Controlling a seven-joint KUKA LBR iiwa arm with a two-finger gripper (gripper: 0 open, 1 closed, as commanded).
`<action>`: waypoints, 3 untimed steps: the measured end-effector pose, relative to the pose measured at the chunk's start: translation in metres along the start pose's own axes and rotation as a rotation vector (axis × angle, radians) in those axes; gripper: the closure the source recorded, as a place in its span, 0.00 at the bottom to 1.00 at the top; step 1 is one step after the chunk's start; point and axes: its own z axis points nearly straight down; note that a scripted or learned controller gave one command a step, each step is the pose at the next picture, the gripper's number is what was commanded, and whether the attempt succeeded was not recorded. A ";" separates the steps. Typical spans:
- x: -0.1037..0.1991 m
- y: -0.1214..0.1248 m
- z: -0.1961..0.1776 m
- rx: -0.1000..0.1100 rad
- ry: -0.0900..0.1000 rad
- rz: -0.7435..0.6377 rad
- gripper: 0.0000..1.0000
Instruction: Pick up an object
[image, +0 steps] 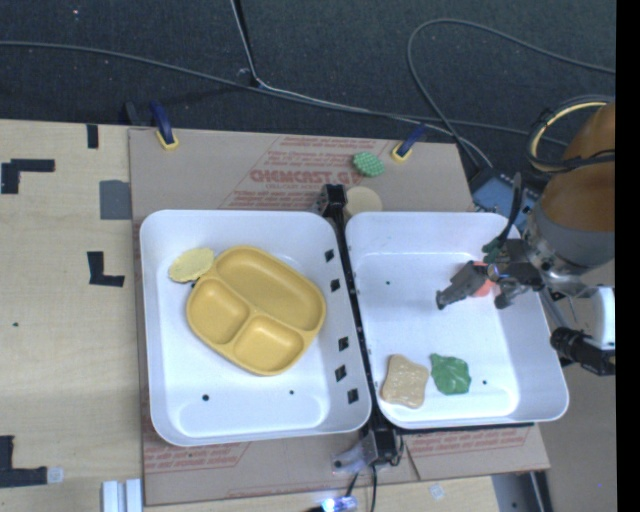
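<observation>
Two candidates in right bin (500, 400), lower centre-right of frame: tan cracker (404, 381) and green piece (450, 374), side by side. Gripper (478, 285) hovers upper-right of them, fingers spread, holding nothing; green piece lies closest, down-left of fingertips.

Dark grey carpet (330, 50) along the far side, thin cables (300, 95) trailing across it. Pale wooden bench (60, 330) with black tape marks (100, 268) on its left part. Cardboard sheet (270, 175) with red print, clamped at its far edge by blue-and-yellow clips (163, 128).
</observation>
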 end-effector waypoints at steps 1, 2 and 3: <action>0.000 0.002 -0.006 -0.011 -0.002 -0.003 0.00; 0.006 -0.006 0.045 -0.006 -0.002 -0.003 0.00; 0.005 -0.005 0.109 -0.004 -0.001 -0.002 0.00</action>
